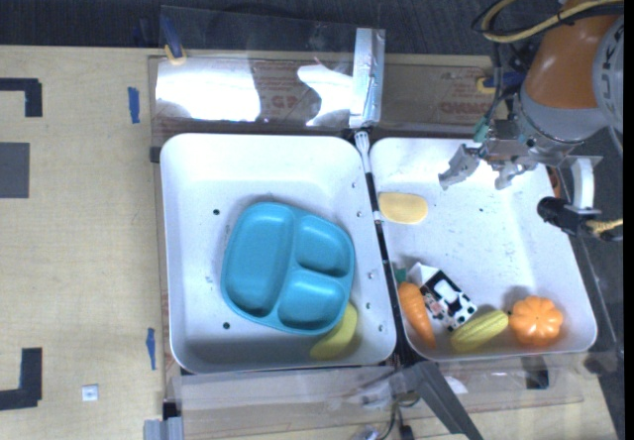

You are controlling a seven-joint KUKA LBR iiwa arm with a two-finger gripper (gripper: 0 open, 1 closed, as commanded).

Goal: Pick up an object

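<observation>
Over the right bin (555, 230), near its back edge, the claw (483, 168) hangs spread apart and grasping nothing. Closest to it is a pale yellow piece (403, 207) lying alone by the divider; I'd drop straight onto that one, squarely centered. Along the front wall crowd an orange pumpkin (536, 319), a yellow-green piece (480, 329), a black-and-white toy (447, 297) and a carrot (416, 314), touching and awkward. A blue tray (287, 268) sits in the left bin (188, 230).

One fixed camera above the bench (69, 230) — looking down aslant on both bins (188, 230).
</observation>
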